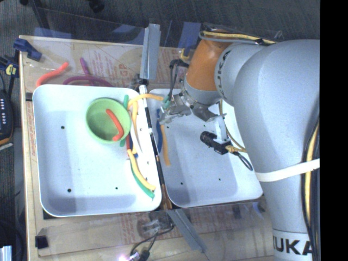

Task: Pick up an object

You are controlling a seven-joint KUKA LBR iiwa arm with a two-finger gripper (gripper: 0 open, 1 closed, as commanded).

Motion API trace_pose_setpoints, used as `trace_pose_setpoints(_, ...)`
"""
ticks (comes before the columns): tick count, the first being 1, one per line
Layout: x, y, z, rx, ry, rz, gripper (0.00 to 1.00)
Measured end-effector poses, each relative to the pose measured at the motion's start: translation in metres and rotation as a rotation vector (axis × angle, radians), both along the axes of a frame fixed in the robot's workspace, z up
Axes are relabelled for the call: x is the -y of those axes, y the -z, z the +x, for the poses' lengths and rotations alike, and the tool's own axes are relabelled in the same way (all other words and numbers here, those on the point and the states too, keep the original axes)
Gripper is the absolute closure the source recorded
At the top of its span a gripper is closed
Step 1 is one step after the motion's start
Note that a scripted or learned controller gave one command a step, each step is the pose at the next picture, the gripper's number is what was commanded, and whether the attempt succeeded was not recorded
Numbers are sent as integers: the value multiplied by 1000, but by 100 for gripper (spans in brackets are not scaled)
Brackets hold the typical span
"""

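A green bowl sits in the left bin near its back right, with a red-orange strip lying across its inside. Yellow, green and orange flexible strips lie along the left bin's right wall. A thin orange stick and a blue piece lie at the left side of the right bin. My gripper hangs low over the right bin's back left corner, close to the blue piece and a yellow strip that arches over the divider.
The grey arm covers the right bin's back and right side. A black cable fitting juts from the wrist over the right bin. Red and purple loose strips lie on the bench behind the left bin.
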State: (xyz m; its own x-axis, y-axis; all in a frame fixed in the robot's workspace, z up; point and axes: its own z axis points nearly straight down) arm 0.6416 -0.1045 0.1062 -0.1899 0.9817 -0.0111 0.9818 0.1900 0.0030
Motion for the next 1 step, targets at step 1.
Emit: trace_pose_setpoints(1,-25,-93,9,-5,252,11,100)
